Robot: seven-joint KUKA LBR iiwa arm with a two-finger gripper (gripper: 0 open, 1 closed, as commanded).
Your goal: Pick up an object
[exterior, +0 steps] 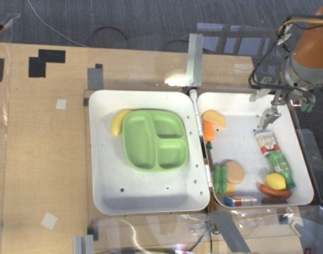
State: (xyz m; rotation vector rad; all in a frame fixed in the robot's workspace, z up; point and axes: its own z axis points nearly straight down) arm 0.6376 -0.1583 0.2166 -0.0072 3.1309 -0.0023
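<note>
Gripper (269,116): upper right of frame, over the right bin (240,110); whether its fingers are open or closed cannot be told, and nothing shows between them.
Nearest object: white snack packet (265,141), just below the gripper, lying flat.
Neighbours: green bottle (280,165), lemon (275,181), sausage (275,192) (crowded, lower right).
Risk: the thin packet may slip, or the fingers may catch the bin wall.

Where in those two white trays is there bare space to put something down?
Left bin: bare floor below the green plate. Right bin: open middle between the carrot and the packet. Crowded along its bottom edge, around the lemon.
</note>
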